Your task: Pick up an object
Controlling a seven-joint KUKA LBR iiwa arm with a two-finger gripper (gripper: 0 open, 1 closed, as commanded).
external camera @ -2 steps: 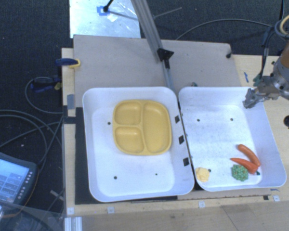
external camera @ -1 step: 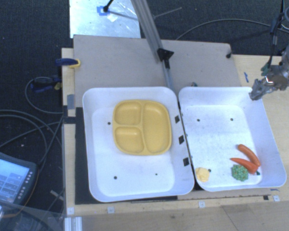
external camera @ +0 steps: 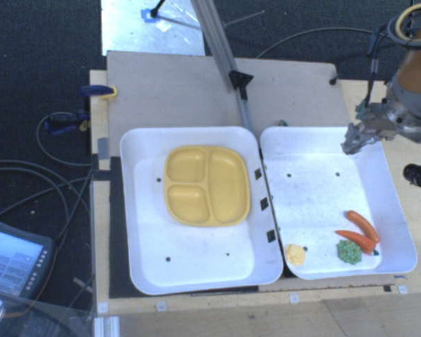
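In the right bin (external camera: 316, 188), near its front edge, lie two orange carrots (external camera: 360, 231), a green broccoli piece (external camera: 349, 252) and a small yellow food piece (external camera: 295, 254). My gripper (external camera: 353, 140) hangs over the bin's far right corner, well behind those items and apart from them. Nothing shows between its fingers.
The left bin (external camera: 144, 258) holds a yellow divided plate (external camera: 205, 185). A grey pole (external camera: 217, 37) slants across the back of the bench down to the gap between the bins. Cables and a tablet (external camera: 10, 258) lie on the floor at left.
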